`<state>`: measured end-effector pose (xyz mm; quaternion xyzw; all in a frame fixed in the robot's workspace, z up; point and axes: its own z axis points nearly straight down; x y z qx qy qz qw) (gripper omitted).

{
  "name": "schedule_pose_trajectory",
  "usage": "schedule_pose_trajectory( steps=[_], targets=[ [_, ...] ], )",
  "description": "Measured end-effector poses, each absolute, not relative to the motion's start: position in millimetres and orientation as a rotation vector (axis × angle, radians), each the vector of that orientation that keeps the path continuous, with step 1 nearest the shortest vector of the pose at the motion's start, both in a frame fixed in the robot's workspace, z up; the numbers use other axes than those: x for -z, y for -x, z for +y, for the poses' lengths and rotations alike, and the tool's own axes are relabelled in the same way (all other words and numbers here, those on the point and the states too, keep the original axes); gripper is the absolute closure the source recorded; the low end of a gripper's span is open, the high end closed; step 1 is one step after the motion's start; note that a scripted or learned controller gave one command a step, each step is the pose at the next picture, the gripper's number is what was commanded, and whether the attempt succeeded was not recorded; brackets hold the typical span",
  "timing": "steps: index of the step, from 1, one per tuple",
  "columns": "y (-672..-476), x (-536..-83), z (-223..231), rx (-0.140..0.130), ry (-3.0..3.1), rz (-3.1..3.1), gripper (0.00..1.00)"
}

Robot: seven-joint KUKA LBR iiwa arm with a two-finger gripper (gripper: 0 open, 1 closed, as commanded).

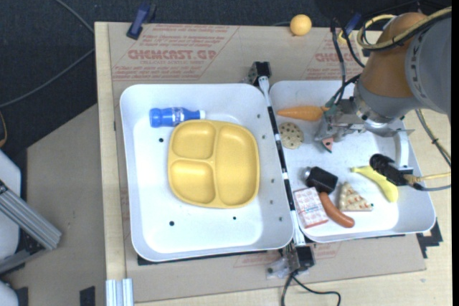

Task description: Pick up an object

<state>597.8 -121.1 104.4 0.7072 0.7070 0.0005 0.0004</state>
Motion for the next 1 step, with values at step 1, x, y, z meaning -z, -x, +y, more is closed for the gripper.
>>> schedule_pose_trajectory(
  steps=[1],
  targets=[
    [-578.4, -186.3, -38.9, -0.007, -2.216, 2.225, 1.0]
  ],
)
